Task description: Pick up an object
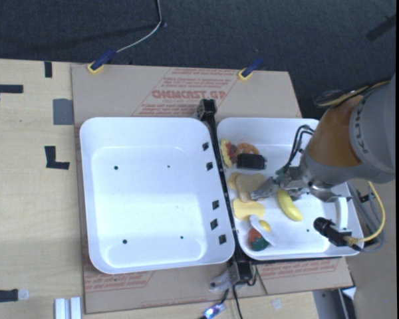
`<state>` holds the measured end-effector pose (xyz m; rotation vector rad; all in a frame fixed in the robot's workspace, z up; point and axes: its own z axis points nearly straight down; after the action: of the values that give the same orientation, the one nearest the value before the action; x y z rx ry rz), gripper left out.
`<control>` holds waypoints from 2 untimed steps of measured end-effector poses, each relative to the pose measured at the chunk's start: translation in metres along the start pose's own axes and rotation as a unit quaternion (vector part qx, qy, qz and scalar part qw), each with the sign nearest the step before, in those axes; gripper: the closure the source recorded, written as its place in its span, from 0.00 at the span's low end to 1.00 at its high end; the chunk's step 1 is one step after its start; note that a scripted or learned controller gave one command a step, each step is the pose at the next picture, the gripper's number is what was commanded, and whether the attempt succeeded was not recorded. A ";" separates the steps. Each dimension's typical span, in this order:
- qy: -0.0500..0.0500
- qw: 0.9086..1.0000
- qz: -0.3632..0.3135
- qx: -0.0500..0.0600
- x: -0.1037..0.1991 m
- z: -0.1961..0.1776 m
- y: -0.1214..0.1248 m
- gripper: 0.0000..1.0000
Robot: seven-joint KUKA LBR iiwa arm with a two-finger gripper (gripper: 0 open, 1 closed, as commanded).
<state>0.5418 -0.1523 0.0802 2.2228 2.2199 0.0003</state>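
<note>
White and shallow, the left bin [146, 198] lay on the cardboard sheet [186, 95] that covered the tabletop [26, 178], and I saw nothing inside it. On the cardboard, red printed letters could be read as "CHEMCAST GP", with smaller lines under them that were too fine to read. Moving to the right, the right bin [299, 243] held a small heap of things along its left wall: a dark block [250, 161] lying on something orange at the top, a pale tan piece [245, 181] below it, a soft yellow object [247, 209], and a green and red thing [257, 241] near the bottom corner. A little right of these lay the yellow banana-like object [289, 207], with its long axis running from upper left to lower right. The pincer [269, 188] reached in from the right and pointed to the left, low over the bin; the banana-like object lay just beside it, to its lower right, and the tan piece just to its left. Whether the pincer was released or clenched, I could not tell, and nothing was clearly seen in its grasp. In my judgement the nearest candidates were these two, so only a short move would be needed.
</note>
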 end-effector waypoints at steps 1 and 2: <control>-0.001 1.000 0.000 -0.001 0.019 -0.005 -0.045 0.00; -0.001 1.000 -0.001 0.000 0.019 -0.015 -0.044 1.00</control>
<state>0.4975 -0.1331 0.0951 2.2213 2.2209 -0.0014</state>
